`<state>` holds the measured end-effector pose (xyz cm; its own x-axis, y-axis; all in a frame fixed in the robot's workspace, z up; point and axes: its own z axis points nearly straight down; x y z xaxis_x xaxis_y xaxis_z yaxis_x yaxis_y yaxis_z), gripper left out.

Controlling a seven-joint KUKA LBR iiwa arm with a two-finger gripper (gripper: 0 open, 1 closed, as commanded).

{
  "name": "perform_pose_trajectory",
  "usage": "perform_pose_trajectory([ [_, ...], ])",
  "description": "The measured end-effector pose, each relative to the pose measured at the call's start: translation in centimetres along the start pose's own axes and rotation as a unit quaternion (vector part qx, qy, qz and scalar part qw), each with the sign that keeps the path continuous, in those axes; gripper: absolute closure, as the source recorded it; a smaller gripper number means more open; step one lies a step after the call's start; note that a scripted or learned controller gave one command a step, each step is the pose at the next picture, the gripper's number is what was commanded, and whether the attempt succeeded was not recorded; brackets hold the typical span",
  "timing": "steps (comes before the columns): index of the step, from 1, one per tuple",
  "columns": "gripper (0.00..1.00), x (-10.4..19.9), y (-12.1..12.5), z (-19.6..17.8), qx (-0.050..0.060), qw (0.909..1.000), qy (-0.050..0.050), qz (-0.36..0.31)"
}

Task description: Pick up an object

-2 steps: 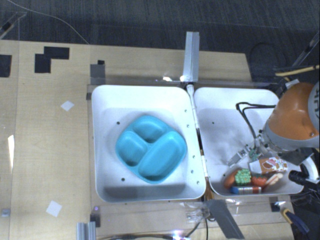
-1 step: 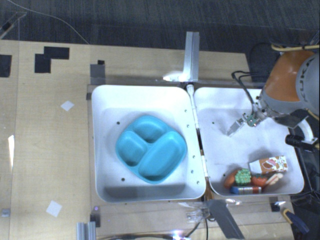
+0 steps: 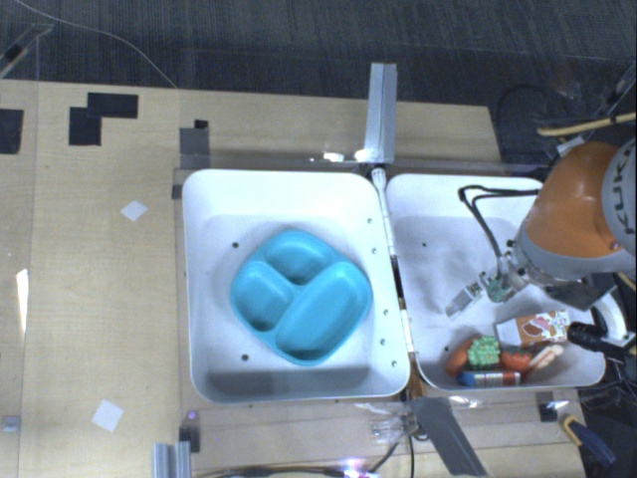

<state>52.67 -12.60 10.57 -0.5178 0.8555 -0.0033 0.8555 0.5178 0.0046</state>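
From where I stand, the arm leans in from the right over the right bin, and its gripper hangs low above the bare white floor there. I cannot tell how the gripper is set, and nothing shows in it.

The things worth picking lie heaped in that bin's near corner: a small green block, an orange-red piece beside it, a red and blue marker-like stick, and a printed packet leaning against them. They touch one another, just beyond the gripper toward the bin's front wall.

The left bin holds a blue divided tray, broad and shallow, awkward for a narrow grasp.

I judge the green block the best choice: light, stiff, squarish, taken across its flat sides. The packet looks thin and slippery.
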Motion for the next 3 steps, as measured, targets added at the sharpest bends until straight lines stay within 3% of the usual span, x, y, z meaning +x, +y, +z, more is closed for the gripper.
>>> perform_pose_trajectory([
  [1, 0.00, -6.1, 7.3, 1.8, -0.002, 0.9983, -0.002, -0.058],
  [2, 0.00, -3.3, 0.8, 1.7, -0.002, 0.9986, -0.002, -0.052],
  [3, 0.00, 2.5, -2.7, 1.5, -0.003, 0.9995, -0.003, -0.031],
])
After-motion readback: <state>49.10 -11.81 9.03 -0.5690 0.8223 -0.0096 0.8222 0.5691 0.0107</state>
